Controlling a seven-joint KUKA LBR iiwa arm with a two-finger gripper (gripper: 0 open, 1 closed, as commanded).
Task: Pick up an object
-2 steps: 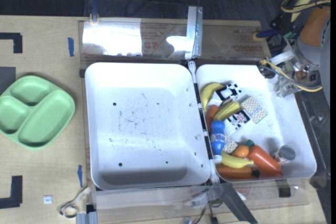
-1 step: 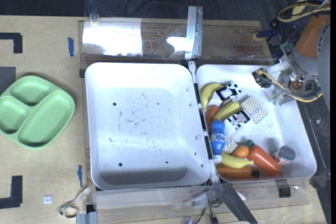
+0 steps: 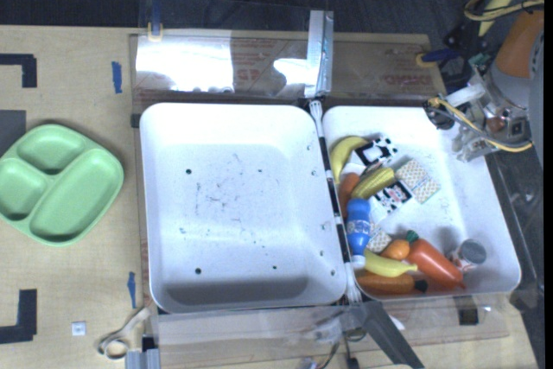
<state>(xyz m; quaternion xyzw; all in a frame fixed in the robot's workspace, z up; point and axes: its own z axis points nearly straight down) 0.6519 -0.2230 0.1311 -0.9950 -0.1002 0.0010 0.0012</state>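
Note:
The right white bin holds a pile of objects along its left side. At the top lie a yellow banana, a black-and-white patterned item and a patterned box. Below them are a second banana, a blue bottle, a small orange piece, a carrot and a third banana. A grey round cap sits alone at the lower right. My gripper hangs over the bin's upper right corner, wrapped in cables, apart from the pile.
The left white bin adjoins the right one. A green divided plate rests on the bench at far left. A clear plastic panel stands behind the bins. Black stand legs cross the dark floor at the back.

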